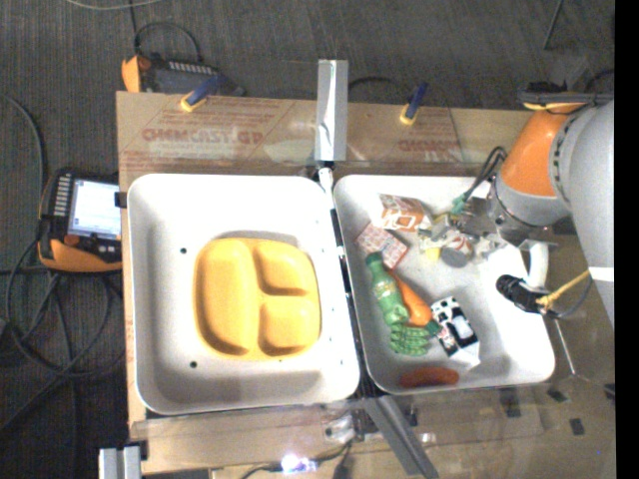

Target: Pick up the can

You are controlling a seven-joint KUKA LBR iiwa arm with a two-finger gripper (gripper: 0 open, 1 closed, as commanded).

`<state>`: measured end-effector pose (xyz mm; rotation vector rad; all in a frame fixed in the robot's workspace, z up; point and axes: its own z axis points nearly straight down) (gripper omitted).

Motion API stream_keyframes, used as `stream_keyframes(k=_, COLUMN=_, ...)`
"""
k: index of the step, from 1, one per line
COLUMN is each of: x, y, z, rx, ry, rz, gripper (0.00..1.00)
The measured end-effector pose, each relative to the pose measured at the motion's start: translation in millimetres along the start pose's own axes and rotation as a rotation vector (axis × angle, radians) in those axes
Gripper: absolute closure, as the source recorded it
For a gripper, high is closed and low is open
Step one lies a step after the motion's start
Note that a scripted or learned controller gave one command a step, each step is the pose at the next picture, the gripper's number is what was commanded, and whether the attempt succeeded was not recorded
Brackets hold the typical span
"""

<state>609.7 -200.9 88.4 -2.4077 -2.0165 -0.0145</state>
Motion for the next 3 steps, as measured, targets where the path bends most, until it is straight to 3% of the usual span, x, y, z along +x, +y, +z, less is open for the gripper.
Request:
stream_keyframes(k=1, x=2.1, y=22.4, z=0.7, rx=0.005, ry=-0.004, rz=-0.097, gripper=0.00)
stream_keyframes(k=2, x=-2.2, y=22.4, z=-7.3, rx=0.003, ry=-0.011, rz=-0.092, gripper=1.00)
stream_keyframes(k=3, x=42.5, y=45.8, z=-118.7, rx=0.012, ry=-0.009, rz=-0.139, gripper=1.00)
